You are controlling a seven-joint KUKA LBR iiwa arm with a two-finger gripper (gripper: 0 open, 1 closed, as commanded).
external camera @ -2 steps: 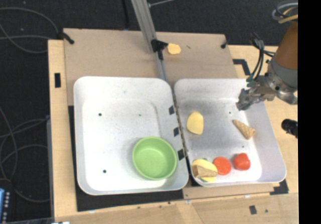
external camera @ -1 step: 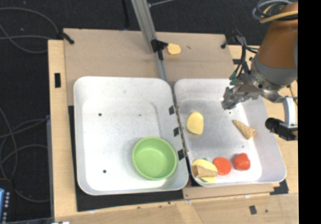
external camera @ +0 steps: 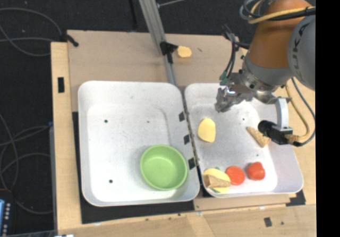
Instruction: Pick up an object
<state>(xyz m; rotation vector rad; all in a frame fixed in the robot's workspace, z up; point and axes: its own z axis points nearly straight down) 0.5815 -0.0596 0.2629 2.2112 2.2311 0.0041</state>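
We see the gripper [external camera: 225,100] hanging over the upper part of the right bin [external camera: 289,169], gripping nothing that we can make out.

We cannot tell how it is set. A pale yellow piece [external camera: 207,130] lies just below it. Along the near edge sit a yellow and tan item [external camera: 217,179] and two red-orange pieces [external camera: 235,175] [external camera: 256,170]. A green bowl [external camera: 163,167] rests in the left bin [external camera: 106,103].
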